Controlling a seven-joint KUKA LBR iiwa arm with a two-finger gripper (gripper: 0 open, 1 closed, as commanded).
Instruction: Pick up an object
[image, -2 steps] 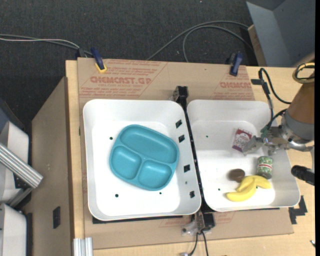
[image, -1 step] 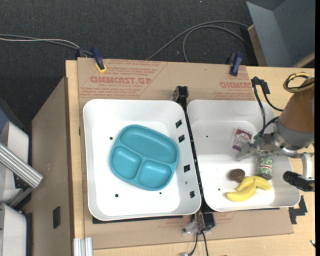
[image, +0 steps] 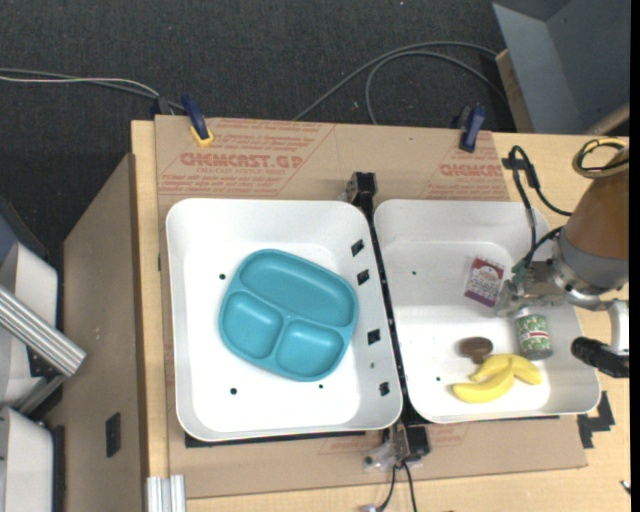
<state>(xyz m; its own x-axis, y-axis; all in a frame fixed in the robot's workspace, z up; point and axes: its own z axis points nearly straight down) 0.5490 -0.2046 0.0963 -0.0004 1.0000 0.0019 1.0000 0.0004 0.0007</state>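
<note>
The brown cardboard-covered counter carries two shallow white plastic bins side by side. The left white bin lies well away from the fingers, across the black central divider. The right white bin is the one the arm reaches into.

The grey arm with the orange band enters from the right edge and descends over the right bin's right side. Its gripper sits low above the bin floor, near the right wall. Whether the fingers are released or clenched cannot be told at this angle, and no object is visibly between them.

The turquoise plastic plate with three compartments lies flat in the left bin, far from the fingers.

The yellow banana lies on the right bin's floor near its front rim, below the fingers and apart from them.

The small carton with a dark red and white label lies just to the left of the fingers, close beside them; contact cannot be confirmed.

The small can with a green and white label stands just below the fingers, near the right wall.

The small brown rounded object rests below and left of the fingers, just beside the banana's upper edge.
</note>
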